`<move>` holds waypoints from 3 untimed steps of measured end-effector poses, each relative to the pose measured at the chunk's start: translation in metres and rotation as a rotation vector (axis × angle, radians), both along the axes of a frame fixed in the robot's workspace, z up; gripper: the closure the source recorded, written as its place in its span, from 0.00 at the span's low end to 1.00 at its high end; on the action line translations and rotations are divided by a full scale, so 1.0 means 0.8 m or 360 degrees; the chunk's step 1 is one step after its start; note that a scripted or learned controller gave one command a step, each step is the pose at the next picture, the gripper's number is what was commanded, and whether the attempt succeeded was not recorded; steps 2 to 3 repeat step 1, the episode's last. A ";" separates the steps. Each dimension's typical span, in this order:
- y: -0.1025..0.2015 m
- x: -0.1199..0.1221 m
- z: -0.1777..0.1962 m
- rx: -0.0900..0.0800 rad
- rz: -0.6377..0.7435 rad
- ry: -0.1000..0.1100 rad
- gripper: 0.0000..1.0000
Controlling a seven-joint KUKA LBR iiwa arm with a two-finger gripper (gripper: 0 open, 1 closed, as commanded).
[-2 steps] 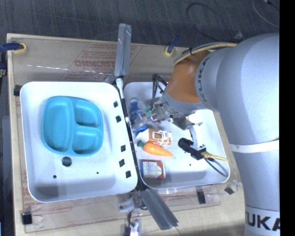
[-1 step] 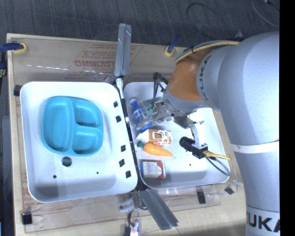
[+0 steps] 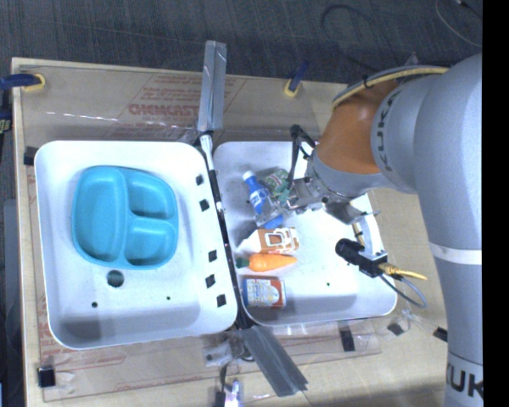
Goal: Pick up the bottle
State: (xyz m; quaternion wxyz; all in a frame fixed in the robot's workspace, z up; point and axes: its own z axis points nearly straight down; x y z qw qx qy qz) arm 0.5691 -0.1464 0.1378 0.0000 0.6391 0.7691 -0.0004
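Observation:
The bottle [image 3: 257,197], clear plastic with a blue label, lies on its side in the upper left part of the right bin [image 3: 339,291]. My gripper [image 3: 280,192] is down in that bin at the bottle's right end, touching or almost touching it. The wrist and its dark mount cover the gripper's tip. The grey arm with its orange band [image 3: 352,138] reaches in from the right, above the bin's upper right part.
Just below the bottle lie an orange-and-white toy [image 3: 278,241], a carrot [image 3: 271,263] and a small printed packet [image 3: 264,292]. A blue divided plate [image 3: 125,214] and a small dark object [image 3: 114,279] sit in the left bin [image 3: 85,329]. A cable [image 3: 399,274] hangs at the wrist.

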 end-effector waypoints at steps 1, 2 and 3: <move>0.048 0.043 0.119 0.0001 -0.0158 0.0002 1.00; 0.048 0.043 0.119 0.0001 -0.0158 0.0002 1.00; 0.048 0.043 0.119 0.0001 -0.0158 0.0002 1.00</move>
